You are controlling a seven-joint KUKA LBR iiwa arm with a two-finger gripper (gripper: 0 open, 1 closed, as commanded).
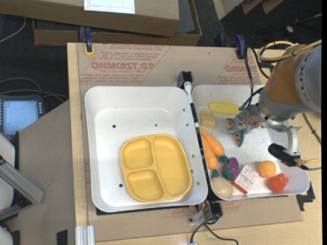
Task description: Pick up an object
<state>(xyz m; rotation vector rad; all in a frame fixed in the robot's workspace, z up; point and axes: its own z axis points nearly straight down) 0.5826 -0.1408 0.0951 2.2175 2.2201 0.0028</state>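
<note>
The right bin (225, 93) holds several toy foods: a yellow corn cob (223, 107), a pale yellow block (207, 119), two orange carrots (213, 142), a purple grape bunch (232, 166), a red-and-white packet (246, 177), an orange ball (266, 168), a red piece (277, 183) and a beige lump (223, 188). My gripper (237, 132) hangs over the bin's bare middle, right of the carrots and below the corn. It is open, and I see nothing between its fingers.
The left bin (102, 111) holds a yellow divided plate (156, 167). A black hinge bar (191, 111) runs between the two bins. The grey and orange arm (291, 91) covers the right bin's far right corner. Cardboard lies under both bins.
</note>
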